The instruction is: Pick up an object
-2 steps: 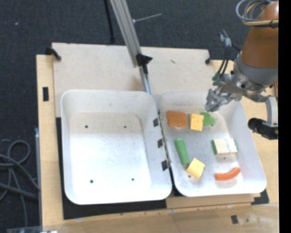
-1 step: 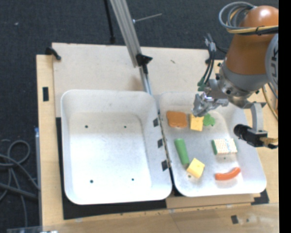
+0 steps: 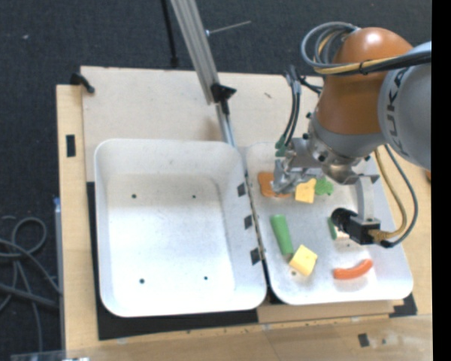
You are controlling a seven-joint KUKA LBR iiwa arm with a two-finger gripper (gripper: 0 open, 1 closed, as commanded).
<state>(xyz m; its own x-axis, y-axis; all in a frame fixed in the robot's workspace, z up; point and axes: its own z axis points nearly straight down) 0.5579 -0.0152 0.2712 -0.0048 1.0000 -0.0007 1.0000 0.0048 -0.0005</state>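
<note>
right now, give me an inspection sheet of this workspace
surface: wooden bench bearing a left bin and a right bin, both white
job's things: in the right bin, orange block, far yellow block, small green piece, green cylinder, near yellow block, red-orange curved piece
clutter: nothing seen
grippers: end effector low over the right bin's far left corner, beside the orange block; hold cannot be told
cables: grey loops above the wrist; black floor cables at left
surroundings: dark carpet; metal post slanting above the bench
</note>
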